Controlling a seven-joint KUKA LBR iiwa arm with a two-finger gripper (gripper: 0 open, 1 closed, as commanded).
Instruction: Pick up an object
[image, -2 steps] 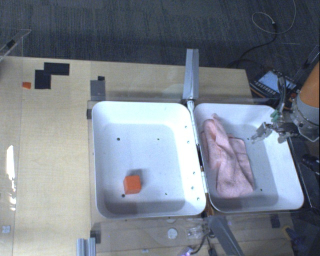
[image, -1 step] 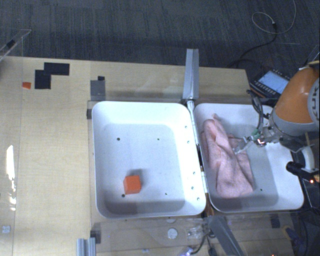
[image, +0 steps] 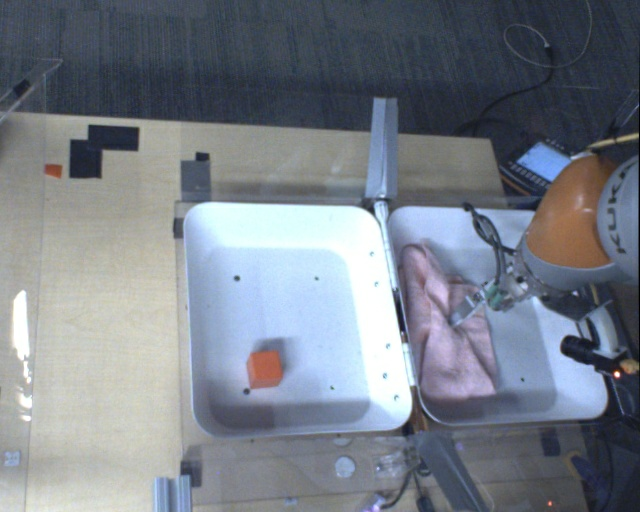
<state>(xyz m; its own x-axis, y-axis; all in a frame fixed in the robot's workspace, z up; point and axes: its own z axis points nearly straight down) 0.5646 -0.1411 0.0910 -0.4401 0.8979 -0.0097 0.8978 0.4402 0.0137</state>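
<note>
a rumpled pink cloth (image: 452, 338) lies along the right white bin's (image: 570, 395) left wall. the gripper (image: 470, 311) presses on it, fingers' state untellable; bare floor opens rightward.

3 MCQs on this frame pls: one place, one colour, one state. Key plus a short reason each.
1. Where is the small block?
A. Left bin, near its front
B. Right bin, on the cloth
C. On the bench outside the bins

2. What colour is the cloth?
A. Blue
B. Pink
C. Green

3. How does the cloth lie?
A. Folded in a neat square
B. Rumpled along the right bin's left side
C. Hanging over the divider into the left bin

Key:
1 A: the orange block sits on the left bin floor, toward the front.
2 B: the cloth is pale pink.
3 B: it lies creased inside the right bin, by the left wall, with the pincer over it.
</note>
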